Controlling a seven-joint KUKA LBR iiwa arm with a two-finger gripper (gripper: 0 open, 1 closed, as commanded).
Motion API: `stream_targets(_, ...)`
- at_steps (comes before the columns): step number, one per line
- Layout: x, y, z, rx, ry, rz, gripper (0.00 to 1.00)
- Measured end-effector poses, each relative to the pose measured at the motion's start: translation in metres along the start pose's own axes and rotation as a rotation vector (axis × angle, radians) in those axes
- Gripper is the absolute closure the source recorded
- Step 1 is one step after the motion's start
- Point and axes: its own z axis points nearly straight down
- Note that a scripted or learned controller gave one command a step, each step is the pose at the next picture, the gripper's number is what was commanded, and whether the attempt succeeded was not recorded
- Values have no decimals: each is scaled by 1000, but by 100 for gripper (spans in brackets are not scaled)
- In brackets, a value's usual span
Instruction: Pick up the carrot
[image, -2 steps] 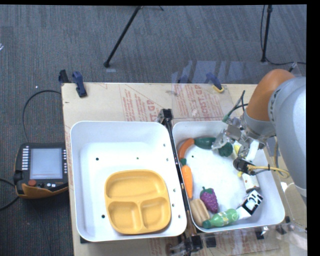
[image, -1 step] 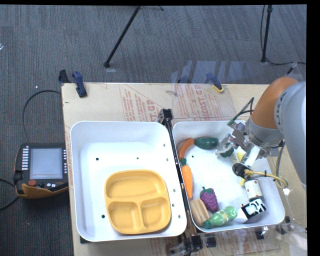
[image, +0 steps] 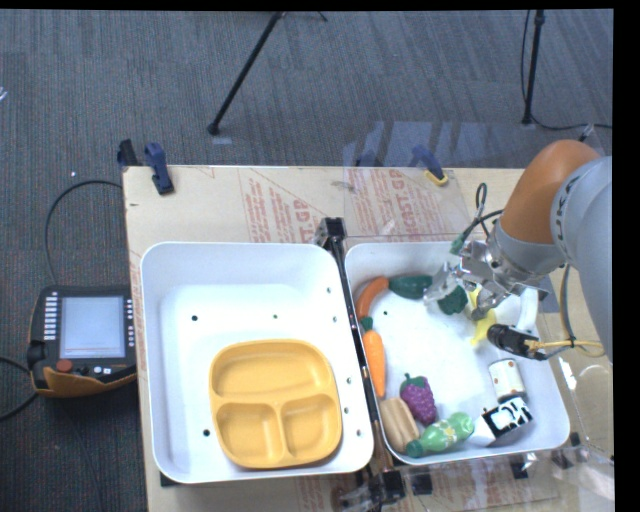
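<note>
The hand, grip state unclear, hovers well right of the carrot, which hugs the bin wall, so fingers may jam there.

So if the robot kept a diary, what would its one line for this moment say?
task: pick up carrot | carrot: lying at right bin's left wall, untouched | hand: over bin's far side, apart from carrot | status: not yet picked

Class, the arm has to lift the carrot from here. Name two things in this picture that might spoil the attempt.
1. The carrot lies against the right bin's left wall, so a finger may have little room on that side.
2. The gripper is at the bin's far side, near a dark green toy; an orange curved toy lies just beyond the carrot and might be grabbed instead.
</note>
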Motion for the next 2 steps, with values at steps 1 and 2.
stream_targets(1, 79, -72, 6, -15, -30, 70, 0)
stream_targets(2, 34, -176, 7, -16, -32, 155, 0)
